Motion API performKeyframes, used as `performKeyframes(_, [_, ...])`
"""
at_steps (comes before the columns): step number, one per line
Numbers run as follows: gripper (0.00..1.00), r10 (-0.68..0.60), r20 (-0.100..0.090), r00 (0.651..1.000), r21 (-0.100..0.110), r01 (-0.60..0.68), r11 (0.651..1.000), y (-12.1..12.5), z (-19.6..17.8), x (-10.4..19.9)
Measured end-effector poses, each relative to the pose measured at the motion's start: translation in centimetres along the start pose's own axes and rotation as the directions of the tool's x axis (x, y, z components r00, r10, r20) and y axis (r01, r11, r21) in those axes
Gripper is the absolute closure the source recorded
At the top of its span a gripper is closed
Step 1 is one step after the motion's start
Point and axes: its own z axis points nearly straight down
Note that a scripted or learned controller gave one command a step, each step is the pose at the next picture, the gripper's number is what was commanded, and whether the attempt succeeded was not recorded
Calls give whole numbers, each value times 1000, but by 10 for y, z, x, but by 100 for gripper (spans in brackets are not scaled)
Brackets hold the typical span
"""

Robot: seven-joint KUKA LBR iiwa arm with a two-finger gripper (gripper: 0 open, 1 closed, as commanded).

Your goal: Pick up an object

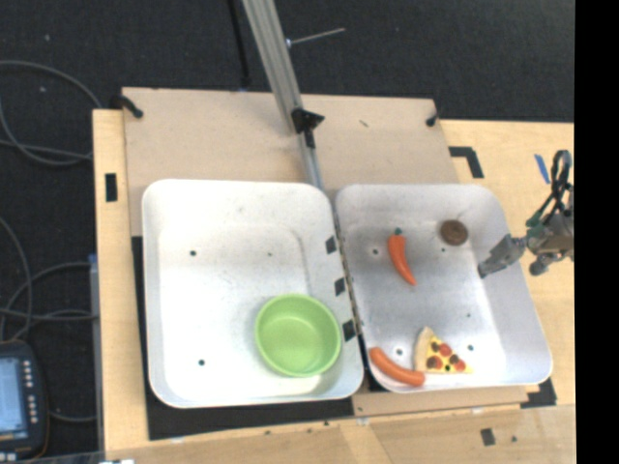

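Observation:
The right bin [503, 341] holds an orange carrot [399, 257] near its middle and a small brown round piece [453, 231] toward the back. A red sausage [396, 366] and a pizza slice [440, 353] lie at its front edge. A green bowl [298, 333] sits in the front of the left bin [193, 230]. My gripper [522, 252] hangs over the right bin's right rim, right of the brown piece and apart from every object. Nothing shows in it.
A slanted aluminium post [276, 56] rises from behind the bins, where they meet. Cables lie on the dark floor at the left, and a small screen [17, 399] sits at the lower left. Bare wooden bench surrounds the bins.

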Motion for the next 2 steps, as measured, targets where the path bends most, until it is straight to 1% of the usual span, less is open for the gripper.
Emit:
performKeyframes(1, [0,0,0,1000,0,0,1000,0,0,0])
performKeyframes(2, [0,4,1,1000,7,-4,1000,-5,62,2])
